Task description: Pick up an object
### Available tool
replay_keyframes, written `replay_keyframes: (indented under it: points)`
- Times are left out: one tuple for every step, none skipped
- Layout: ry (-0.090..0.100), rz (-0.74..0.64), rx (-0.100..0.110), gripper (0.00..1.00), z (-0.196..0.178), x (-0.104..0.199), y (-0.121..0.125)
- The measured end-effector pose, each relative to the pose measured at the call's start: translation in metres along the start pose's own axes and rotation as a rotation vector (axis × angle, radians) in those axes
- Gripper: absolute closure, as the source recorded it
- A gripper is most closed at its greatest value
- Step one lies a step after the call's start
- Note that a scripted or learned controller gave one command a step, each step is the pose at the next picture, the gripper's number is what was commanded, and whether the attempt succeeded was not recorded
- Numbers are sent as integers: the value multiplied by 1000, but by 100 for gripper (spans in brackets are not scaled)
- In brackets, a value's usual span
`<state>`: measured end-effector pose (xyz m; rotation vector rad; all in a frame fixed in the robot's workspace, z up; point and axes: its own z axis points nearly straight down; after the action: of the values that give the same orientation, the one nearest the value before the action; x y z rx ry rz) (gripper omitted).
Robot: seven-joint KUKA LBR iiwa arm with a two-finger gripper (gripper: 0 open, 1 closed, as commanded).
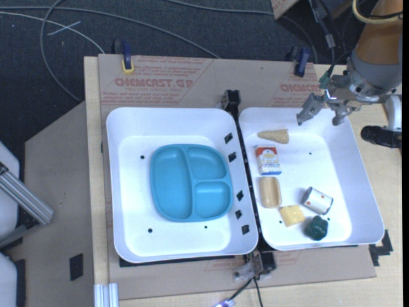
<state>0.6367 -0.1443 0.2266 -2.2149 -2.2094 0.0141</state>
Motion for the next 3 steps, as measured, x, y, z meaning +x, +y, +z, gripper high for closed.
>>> replay_keyframes:
  points:
    - [-2,-3,-15,0,-9,0,2]
    - [-1,-4,-10,0,33,4,4]
    - [-1,-2,-9,0,93,5,-4]
